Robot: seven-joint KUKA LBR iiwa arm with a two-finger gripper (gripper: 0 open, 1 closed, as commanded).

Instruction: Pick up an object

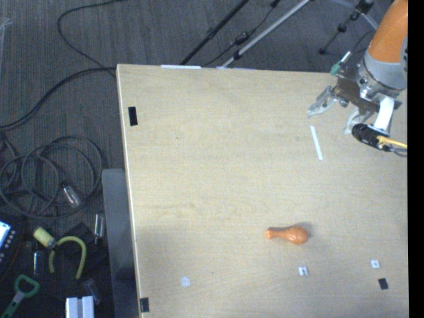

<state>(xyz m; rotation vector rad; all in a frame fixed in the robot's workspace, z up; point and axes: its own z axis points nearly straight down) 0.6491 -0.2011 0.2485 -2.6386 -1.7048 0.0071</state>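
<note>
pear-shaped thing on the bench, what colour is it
Orange; the pear-shaped object shows plainly in the camera view, lying on the tan surface.

Bench top (218,177): pale wood-look board, matt, smooth. Orange toy (289,234) on it: smooth, slight sheen, prob. plastic or rubber. White stick (317,143) above the toy: plastic-looking, matt. Gripper (334,106) upper right of the toy: bare metal, dull shine. Floor (59,45) left of bench: grey carpet, rough.

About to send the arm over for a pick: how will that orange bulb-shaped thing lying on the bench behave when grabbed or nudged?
The orange bulb-shaped object has a rounded fat end and a thin neck, so a nudge would probably make it roll or pivot. It looks small and likely light, so it may skid on the smooth bench top. A grip across the bulb seems safer than one on the neck. The tool is far off.
</note>
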